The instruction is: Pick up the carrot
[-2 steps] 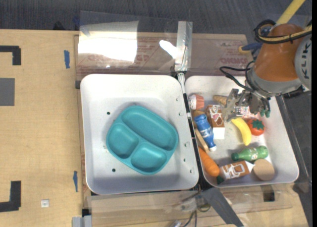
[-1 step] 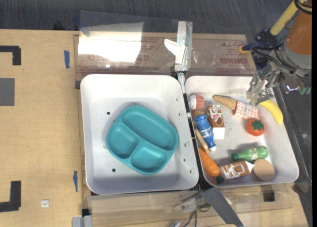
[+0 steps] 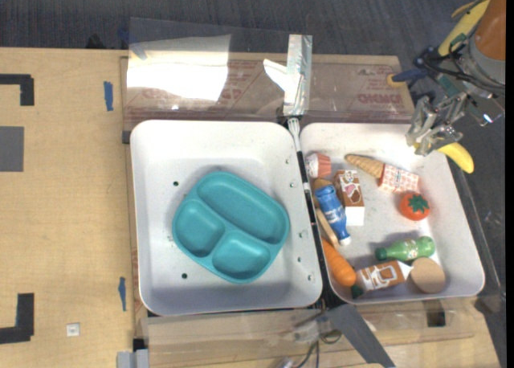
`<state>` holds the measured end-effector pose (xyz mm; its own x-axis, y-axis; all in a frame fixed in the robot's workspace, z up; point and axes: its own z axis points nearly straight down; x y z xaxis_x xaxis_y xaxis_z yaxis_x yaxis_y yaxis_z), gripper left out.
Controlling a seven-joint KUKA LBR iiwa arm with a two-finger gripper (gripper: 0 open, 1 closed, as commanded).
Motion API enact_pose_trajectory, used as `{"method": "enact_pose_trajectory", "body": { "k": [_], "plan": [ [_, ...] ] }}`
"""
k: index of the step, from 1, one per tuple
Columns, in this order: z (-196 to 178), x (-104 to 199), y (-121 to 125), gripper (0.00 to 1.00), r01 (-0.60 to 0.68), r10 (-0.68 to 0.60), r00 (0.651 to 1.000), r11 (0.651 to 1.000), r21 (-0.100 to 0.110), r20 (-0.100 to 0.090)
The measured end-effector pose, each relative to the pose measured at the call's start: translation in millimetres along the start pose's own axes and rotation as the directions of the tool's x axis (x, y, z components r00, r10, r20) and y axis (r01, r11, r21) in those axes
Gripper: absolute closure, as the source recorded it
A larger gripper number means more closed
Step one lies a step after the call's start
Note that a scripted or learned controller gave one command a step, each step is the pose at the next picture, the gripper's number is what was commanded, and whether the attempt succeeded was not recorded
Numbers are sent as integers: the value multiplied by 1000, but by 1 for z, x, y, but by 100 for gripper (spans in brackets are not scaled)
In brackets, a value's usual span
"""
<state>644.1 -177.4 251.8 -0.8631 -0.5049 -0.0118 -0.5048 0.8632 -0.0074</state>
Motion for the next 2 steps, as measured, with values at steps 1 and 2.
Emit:
{"method": "enact_pose_trajectory", "body": {
  "k": [1,2],
  "plan": [
    [-18,-17,-21,100,351,-351,936,936,-3,0],
    [3,2,-51,100,592,-592,806,806,-5,1]
  ]
}}
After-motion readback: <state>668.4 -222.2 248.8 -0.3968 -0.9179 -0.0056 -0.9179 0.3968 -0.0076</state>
